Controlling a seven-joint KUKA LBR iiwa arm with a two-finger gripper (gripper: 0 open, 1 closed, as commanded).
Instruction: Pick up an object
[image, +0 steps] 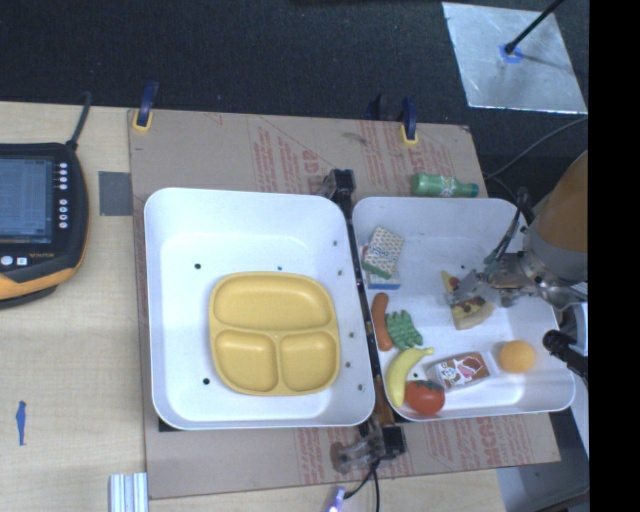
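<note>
The right bin (440, 225) holds several small items: a patterned snack box (383, 255), a red sausage (380, 320), a green leafy piece (403, 328), a banana (400, 372), a tomato (425, 398), a red-and-white packet (460, 370) and an orange (516, 356). My gripper (468, 291) reaches in from the right and is low over a tan wedge-shaped piece (472, 314) in the middle right of this bin. It sits right at the wedge's upper edge, and whether it touches the wedge is unclear.
The left bin (180, 250) carries a yellow divided plate (273, 332). A green bottle (445, 185) lies on the cardboard behind the right bin. A teach pendant (35, 225) rests at the far left of the bench. The arm's body (560, 235) covers the right bin's far right corner.
</note>
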